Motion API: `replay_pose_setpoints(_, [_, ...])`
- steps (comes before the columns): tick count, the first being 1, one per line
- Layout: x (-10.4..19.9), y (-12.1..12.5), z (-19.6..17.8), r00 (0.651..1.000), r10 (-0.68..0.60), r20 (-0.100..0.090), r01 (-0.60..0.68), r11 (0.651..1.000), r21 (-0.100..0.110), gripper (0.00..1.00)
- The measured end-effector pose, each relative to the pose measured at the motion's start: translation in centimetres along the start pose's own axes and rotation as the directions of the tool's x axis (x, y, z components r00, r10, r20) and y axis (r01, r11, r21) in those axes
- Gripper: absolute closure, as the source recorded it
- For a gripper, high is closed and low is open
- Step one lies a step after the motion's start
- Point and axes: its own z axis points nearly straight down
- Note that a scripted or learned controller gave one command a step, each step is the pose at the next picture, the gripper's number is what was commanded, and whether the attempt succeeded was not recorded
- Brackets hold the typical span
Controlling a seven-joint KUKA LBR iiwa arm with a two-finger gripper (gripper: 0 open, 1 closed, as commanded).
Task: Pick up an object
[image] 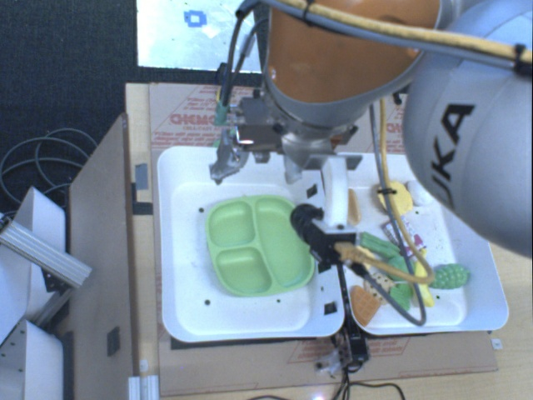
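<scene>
The gripper [256,169] is seen above the left bin [187,248], near a green plate [254,244]. Its fingers are apart, with nothing held. The right bin's toys are partly hidden.

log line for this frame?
arm: over left bin | pincer: above green divided tray's far edge, nothing between fingers | right bin: cluttered with small items

Dark carpet [67,48] around a cardboard-topped bench [141,323].
Black cables [33,161] coil at left; a pale sheet [187,19] lies beyond.
</scene>
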Motion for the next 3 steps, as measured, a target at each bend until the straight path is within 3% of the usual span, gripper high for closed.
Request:
replay_pose_setpoints(1, [-9.6, -0.1, 1.4, 1.000, 0.014, 0.012, -0.014, 1.000, 0.015, 0.00])
replay_pose_setpoints(2, [-15.7, -0.5, 14.9, 1.000, 0.013, 0.016, -0.014, 0.999, 0.029, 0.00])
replay_pose_setpoints(3, [-15.2, -0.2, 13.1, 1.000, 0.001, 0.010, -0.001, 1.000, 0.013, 1.00])
